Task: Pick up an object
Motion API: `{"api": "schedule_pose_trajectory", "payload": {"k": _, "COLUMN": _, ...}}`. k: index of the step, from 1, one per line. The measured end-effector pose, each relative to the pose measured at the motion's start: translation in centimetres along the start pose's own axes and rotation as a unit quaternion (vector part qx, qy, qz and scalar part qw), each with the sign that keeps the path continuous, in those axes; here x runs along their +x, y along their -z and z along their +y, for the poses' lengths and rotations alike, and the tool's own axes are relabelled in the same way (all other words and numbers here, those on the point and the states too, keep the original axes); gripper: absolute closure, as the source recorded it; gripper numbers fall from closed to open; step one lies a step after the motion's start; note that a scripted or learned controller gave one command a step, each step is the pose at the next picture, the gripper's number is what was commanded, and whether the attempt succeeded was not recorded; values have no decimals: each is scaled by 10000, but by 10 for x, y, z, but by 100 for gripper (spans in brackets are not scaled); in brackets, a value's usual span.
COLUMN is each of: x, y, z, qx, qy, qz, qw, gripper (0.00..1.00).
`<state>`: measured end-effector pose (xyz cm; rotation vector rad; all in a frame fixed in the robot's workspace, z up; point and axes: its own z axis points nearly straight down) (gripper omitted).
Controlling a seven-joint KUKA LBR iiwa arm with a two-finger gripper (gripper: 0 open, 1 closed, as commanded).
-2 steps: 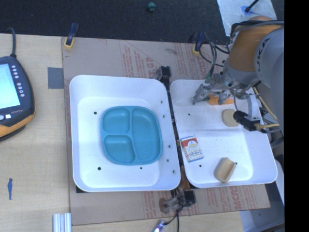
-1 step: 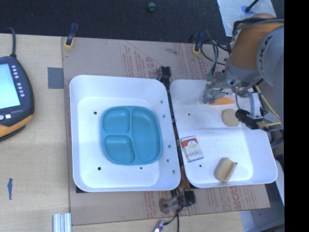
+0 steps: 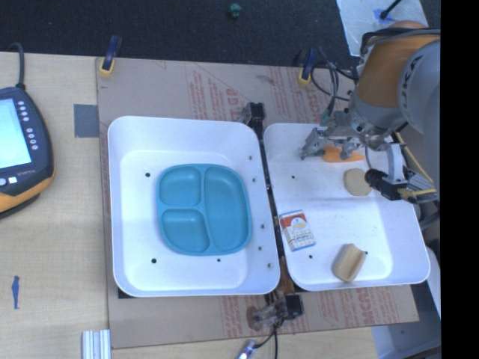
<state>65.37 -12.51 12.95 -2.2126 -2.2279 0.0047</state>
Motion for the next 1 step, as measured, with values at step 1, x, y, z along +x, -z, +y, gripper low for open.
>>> {"api": "schedule_pose_trajectory", "payload": {"k": 1, "x": -1, "y": 10, "z": 0, "qx": -2, "qy": 3, "qz": -2, "qw": 10000, "gripper": 100}}
